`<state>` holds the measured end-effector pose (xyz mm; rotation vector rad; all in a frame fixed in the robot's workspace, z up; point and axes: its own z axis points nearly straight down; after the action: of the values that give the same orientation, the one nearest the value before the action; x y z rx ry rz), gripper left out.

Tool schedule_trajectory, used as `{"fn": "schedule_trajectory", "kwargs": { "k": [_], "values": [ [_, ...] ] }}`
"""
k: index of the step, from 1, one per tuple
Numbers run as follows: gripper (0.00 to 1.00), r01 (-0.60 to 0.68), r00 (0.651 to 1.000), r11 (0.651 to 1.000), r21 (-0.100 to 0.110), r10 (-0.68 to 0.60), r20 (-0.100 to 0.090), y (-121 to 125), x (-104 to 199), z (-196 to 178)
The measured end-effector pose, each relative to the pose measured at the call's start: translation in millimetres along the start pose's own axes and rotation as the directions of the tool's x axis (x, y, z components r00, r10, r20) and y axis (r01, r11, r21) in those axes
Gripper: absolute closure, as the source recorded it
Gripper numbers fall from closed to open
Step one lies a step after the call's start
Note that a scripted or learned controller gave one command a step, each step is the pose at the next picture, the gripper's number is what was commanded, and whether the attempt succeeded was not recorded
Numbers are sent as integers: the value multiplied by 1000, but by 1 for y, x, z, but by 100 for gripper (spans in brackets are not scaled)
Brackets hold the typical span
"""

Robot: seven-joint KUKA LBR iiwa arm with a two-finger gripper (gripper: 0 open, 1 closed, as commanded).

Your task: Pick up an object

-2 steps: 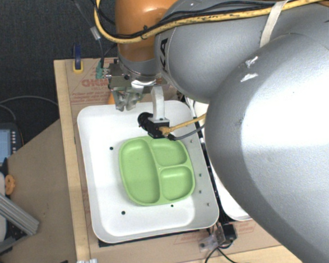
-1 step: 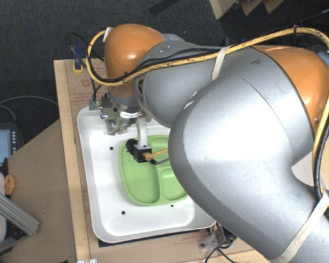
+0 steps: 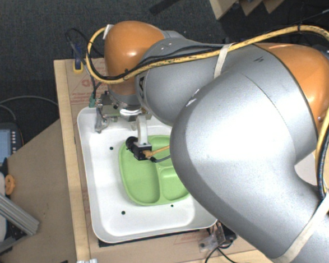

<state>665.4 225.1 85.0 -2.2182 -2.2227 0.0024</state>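
Observation:
A light green divided dish (image 3: pixel 144 183) lies in the left white bin (image 3: pixel 106 216), toward its right side; the arm hides the dish's right part. My gripper (image 3: pixel 101 121) hangs over the bin's far left corner, up and left of the dish and apart from it. Nothing shows in its grasp.
The big grey and orange arm (image 3: pixel 248 128) reaches in from the right and hides the right bin. The wooden bench edge (image 3: pixel 71 163) runs along the bin's left. Off the bench to the left lie cables and an aluminium rail (image 3: pixel 13 214).

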Motion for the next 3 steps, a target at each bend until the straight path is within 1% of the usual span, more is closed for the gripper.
{"fn": "schedule_trajectory", "kwargs": {
  "k": [3],
  "values": [
    [0,0,1000,1000,0,0,0,0,0,0]
  ]
}}
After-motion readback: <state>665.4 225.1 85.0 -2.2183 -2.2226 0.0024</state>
